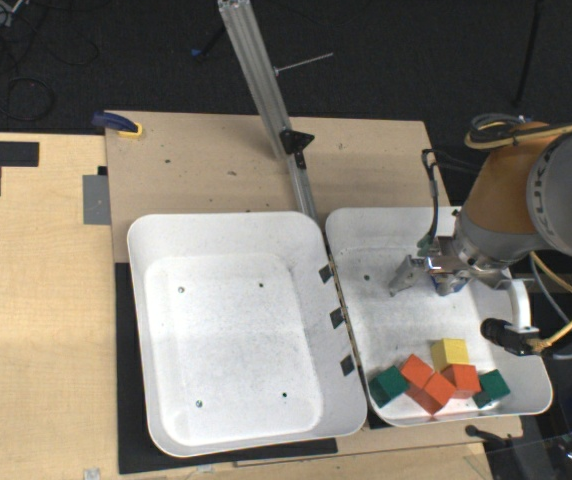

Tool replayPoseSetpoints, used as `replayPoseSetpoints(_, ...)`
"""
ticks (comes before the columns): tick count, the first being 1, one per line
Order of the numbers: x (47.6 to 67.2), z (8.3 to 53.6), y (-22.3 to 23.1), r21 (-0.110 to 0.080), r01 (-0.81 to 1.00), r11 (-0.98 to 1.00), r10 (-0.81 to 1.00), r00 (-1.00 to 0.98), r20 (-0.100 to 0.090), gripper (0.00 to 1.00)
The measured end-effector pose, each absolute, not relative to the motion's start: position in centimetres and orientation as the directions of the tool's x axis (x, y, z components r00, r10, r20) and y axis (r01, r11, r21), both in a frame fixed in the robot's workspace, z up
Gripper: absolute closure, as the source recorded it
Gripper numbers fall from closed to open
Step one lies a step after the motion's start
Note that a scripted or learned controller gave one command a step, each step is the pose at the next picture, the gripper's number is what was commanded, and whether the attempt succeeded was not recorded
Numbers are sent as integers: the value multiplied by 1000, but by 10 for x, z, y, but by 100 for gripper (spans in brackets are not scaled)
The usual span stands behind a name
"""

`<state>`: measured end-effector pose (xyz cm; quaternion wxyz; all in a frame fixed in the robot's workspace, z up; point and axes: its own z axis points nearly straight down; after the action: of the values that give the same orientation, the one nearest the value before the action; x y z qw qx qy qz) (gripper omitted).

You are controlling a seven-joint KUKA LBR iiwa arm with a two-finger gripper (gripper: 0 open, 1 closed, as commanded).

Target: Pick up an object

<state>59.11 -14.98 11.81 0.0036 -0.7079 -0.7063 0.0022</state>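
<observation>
A cluster of small blocks lies in the near corner of the right bin (386, 238): a yellow block (454, 351), three orange ones (418, 370) (431, 394) (463, 378), and two green ones (389, 385) (492, 388). My gripper (428, 274) hangs over the middle of the right bin, farther back than the blocks and clear of them. The grey arm with its orange band (501, 193) comes in from the right above it.
The left bin (156, 243) sits beside the right one, with black clips (338, 318) along the shared edge. A slanted aluminium rail (266, 88) rises behind the bins. A blue and yellow clamp (118, 123) lies at the bench's back left.
</observation>
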Motion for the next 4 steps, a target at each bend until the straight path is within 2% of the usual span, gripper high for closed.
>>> replayPoseSetpoints(1,592,92,-149,-1,1000,-4,1000,4,1,0)
replayPoseSetpoints(2,592,101,-150,-2,1000,-10,1000,10,2,100)
replayPoseSetpoints(4,606,193,-160,2,1000,0,1000,0,-1,100)
